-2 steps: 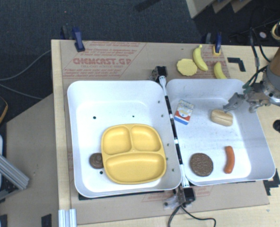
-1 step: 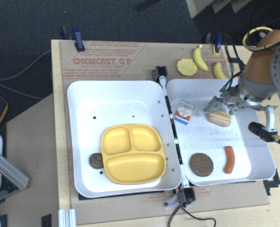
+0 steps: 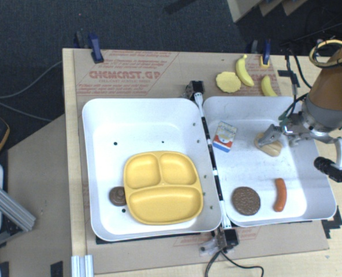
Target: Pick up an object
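In the right bin (image 3: 309, 209), my gripper (image 3: 270, 138) reaches in from the right and sits low over a small tan lump (image 3: 271, 149) in the bin's upper middle, right at its top edge. Whether it grips the lump I cannot tell. Left of it lies a small white carton with red and blue marks (image 3: 224, 137). Near the front of the same bin rest a round brown patty (image 3: 246, 201) and a red-orange sausage (image 3: 280, 194).
The left bin (image 3: 101, 126) bears a yellow divided plate (image 3: 161, 186) with a small brown disc (image 3: 118, 196) beside it. Behind the right bin, on the bench, lie two bananas (image 3: 245, 71) (image 3: 268, 86) and a yellow round piece (image 3: 229, 82). Cables run by the arm's wrist.
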Controlling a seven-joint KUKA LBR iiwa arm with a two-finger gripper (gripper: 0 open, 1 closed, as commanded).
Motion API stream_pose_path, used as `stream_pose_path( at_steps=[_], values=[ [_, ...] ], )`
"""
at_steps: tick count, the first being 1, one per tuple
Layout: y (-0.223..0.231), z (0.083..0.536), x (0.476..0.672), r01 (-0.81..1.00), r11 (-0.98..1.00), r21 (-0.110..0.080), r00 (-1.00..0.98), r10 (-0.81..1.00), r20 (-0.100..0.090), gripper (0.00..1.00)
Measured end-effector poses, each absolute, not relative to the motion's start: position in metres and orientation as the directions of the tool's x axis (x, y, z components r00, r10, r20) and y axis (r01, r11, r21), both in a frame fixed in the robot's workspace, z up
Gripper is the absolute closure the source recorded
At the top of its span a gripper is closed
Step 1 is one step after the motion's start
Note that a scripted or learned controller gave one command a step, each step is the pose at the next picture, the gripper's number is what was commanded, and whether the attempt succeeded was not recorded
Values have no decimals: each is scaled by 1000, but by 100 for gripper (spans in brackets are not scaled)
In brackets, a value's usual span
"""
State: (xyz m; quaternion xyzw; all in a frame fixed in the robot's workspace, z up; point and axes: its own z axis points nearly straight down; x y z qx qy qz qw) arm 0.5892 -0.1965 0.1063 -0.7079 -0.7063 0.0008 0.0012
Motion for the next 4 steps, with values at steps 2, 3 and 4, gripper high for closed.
stream_pose_path(
  at_steps=[2,3,4],
  values=[
    [-194,84,481,1000,-4,-7,4,1000,3,0],
    [-194,95,486,1000,-2,1,2,1000,0,100],
    [-55,190,516,1000,13,10,-13,1000,1,100]
  ],
)
